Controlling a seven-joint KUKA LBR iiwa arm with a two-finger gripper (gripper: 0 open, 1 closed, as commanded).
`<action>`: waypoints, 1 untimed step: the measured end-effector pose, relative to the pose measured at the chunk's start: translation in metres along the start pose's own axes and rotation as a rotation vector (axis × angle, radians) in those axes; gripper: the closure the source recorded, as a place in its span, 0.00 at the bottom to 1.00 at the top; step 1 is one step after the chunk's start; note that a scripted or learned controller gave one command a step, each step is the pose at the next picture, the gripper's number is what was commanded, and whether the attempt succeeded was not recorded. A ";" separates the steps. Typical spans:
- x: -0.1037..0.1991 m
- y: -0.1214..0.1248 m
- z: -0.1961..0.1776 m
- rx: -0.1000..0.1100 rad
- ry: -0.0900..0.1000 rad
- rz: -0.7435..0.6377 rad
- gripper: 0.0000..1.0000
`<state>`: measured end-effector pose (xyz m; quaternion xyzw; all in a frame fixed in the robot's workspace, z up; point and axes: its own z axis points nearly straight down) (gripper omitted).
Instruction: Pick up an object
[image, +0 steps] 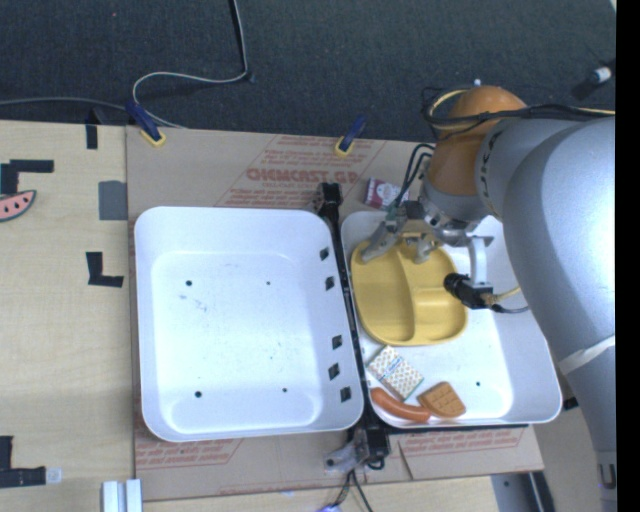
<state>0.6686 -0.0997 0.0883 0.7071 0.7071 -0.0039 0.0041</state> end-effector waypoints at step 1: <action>-0.006 0.001 0.001 -0.001 0.010 -0.002 0.00</action>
